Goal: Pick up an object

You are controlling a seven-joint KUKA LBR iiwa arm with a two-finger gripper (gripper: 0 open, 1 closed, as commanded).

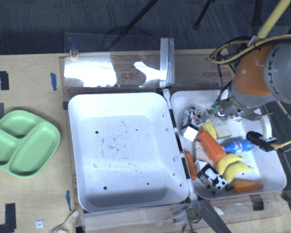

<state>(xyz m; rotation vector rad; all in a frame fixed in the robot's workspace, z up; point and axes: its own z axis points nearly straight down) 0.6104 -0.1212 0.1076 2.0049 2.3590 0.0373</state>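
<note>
The right bin [277,175] holds a heap of toys. Among them are an orange bottle-shaped piece [211,145], a yellow banana [233,166], a blue bottle [238,146] and a black-and-white cow figure [212,177]. There are also an orange carrot [246,185], a white block [190,134], a yellow corn cob [210,130] and a black-and-white item [191,116] at the back left. My gripper [226,110] hangs over the bin's back part, just above and right of the corn cob, under the grey and orange wrist [253,78]. Nothing can be seen held in it.
The left bin [88,141] sits beside the right one, with a thin red-orange piece [189,164] along the shared wall. A green divided plate [23,143] lies on the bench at far left. A clear panel [113,66] stands behind the left bin. Cables [234,48] trail off the arm.
</note>
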